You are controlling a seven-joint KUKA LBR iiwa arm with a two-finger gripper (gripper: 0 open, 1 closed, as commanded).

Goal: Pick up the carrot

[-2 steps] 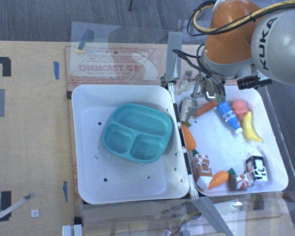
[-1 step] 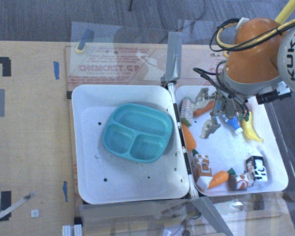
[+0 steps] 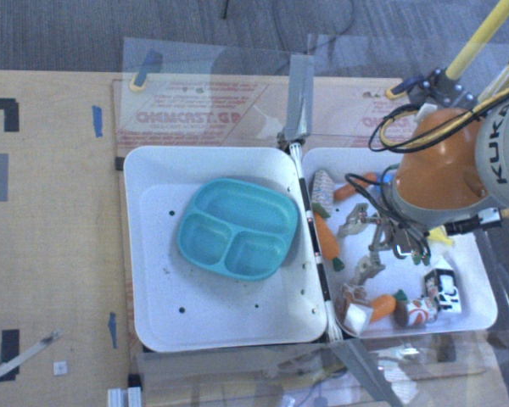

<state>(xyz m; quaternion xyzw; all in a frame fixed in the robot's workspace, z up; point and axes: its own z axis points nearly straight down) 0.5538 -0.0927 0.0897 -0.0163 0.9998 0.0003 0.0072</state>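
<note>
1. My claw hangs over the right bin, its metal fingers spread apart with nothing between them.
2. The carrot lies just left of my claw, along the right bin's left wall, orange with a green tip at its lower end; my fingers are near it but I cannot tell whether they touch it.
3. Below my claw, by the bin's near wall, sit a small orange piece, a white block and a brown-and-white toy; a black-and-white item lies right of these.
4. Far left of my claw, the left bin holds a teal divided plate; both bins rest on the desk.
</note>
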